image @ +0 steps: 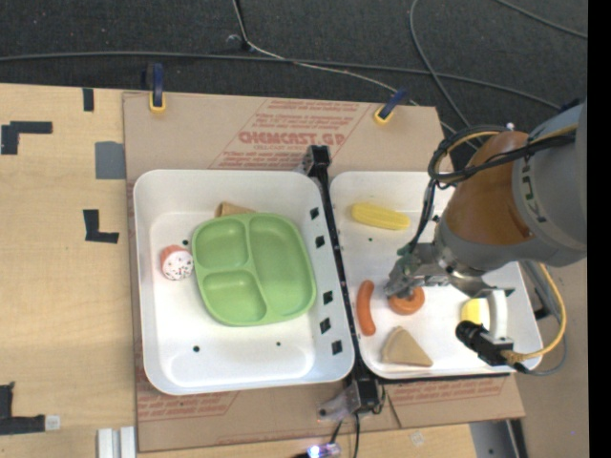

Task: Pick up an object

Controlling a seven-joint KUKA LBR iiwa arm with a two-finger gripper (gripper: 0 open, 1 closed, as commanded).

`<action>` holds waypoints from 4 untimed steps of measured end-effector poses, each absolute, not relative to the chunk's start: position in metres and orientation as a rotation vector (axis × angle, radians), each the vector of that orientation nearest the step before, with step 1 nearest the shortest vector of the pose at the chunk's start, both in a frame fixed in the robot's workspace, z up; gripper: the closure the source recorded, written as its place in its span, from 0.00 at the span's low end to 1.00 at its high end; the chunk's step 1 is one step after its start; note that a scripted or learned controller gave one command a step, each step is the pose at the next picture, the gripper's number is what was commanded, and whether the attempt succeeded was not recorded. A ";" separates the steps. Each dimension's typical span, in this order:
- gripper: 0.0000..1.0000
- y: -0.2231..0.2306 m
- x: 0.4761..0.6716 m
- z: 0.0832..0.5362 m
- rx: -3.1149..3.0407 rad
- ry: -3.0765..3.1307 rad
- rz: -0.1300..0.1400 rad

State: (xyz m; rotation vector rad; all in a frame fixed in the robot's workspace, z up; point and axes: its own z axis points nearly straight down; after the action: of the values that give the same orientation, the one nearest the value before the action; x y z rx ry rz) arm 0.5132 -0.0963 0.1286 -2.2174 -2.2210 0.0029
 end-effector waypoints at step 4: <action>1.00 -0.043 0.536 0.247 -2.214 -2.226 0.002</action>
State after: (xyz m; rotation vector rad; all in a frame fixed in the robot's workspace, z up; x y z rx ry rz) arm 0.5355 -0.0428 0.2471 -2.2135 -2.2265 0.0015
